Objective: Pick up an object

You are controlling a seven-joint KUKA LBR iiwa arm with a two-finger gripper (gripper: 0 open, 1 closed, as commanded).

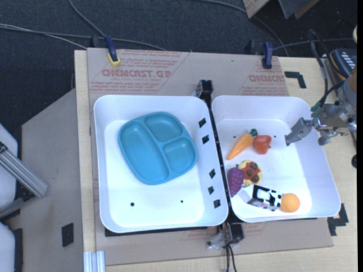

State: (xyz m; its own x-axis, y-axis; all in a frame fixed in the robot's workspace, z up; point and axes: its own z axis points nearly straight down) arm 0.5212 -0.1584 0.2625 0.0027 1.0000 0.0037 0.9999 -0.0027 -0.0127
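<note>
The right bin (317, 169) holds several toy items. An orange carrot (240, 144) lies next to a red tomato-like piece (262, 144). Below them are a small yellow and red piece (249, 169), purple grapes (235, 178), a black and white block (264, 197) and an orange ball (290, 203). My gripper (309, 133) hangs over the upper right part of this bin, to the right of the red piece and apart from it. I see nothing held in it.
The left bin (108, 169) holds a blue divided plate (157, 147). A black divider with clips (210, 152) runs between the bins. Blue and yellow clamps (113, 55) hold the cardboard base at the back. Cables trail across the dark floor.
</note>
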